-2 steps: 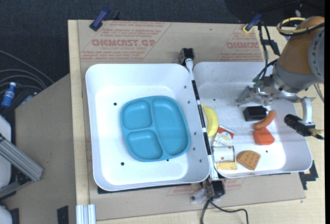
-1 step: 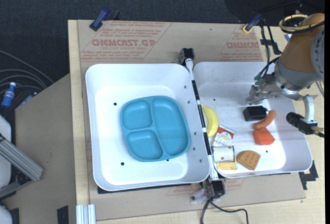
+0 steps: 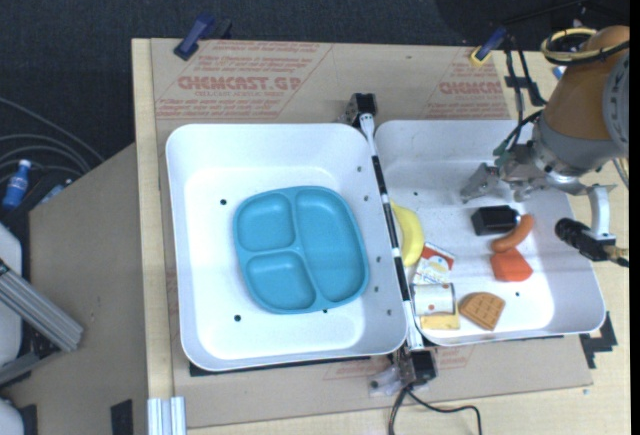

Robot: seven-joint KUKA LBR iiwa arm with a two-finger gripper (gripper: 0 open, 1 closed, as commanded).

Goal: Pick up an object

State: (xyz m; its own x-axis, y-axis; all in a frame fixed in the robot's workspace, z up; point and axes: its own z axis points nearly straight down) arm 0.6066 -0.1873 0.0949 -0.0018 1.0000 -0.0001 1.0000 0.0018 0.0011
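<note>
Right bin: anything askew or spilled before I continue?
Nothing spilled. The banana lies wedged against the right bin's left wall, and the small carton beside it sits tilted. Other items lie loose but apart.

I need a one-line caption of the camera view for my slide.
KUKA arm's gripper hovers over the right bin of toy food, above a black block; blue divided plate lies in the left bin.

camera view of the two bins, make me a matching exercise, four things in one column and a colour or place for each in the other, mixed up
Things:
1. divided plate
2. banana
3. small block
4. waffle piece

Colour or place:
A. black, right bin, just below the gripper
B. tan, near the right bin's front edge
C. blue, middle of the left bin
D. yellow, against the right bin's left wall

Pairs: 1-C, 2-D, 3-A, 4-B
</note>
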